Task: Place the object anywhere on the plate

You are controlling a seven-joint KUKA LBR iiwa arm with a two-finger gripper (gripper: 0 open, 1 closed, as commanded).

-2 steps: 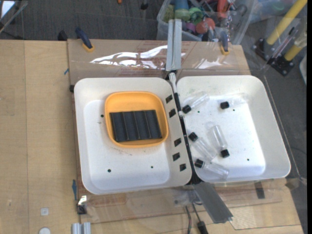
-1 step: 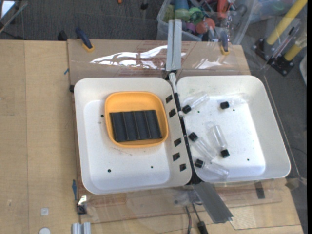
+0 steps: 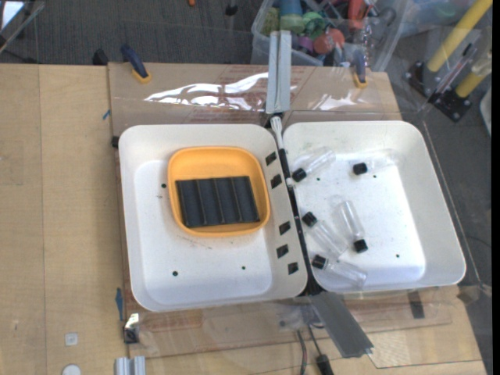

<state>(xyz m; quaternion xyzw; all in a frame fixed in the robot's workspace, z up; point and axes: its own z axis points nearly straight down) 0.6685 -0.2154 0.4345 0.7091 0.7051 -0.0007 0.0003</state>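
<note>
An orange square plate with rounded corners sits in the upper middle of the left white bin. A black ridged rectangular object lies flat on the plate, inside its rim and covering most of its floor. Its ridges run front to back.
The right white bin holds several clear vials with black caps, one near its back left and others around its middle and front left. A clear tub of colourful toys stands behind the bins. Wooden bench lies to the left.
</note>
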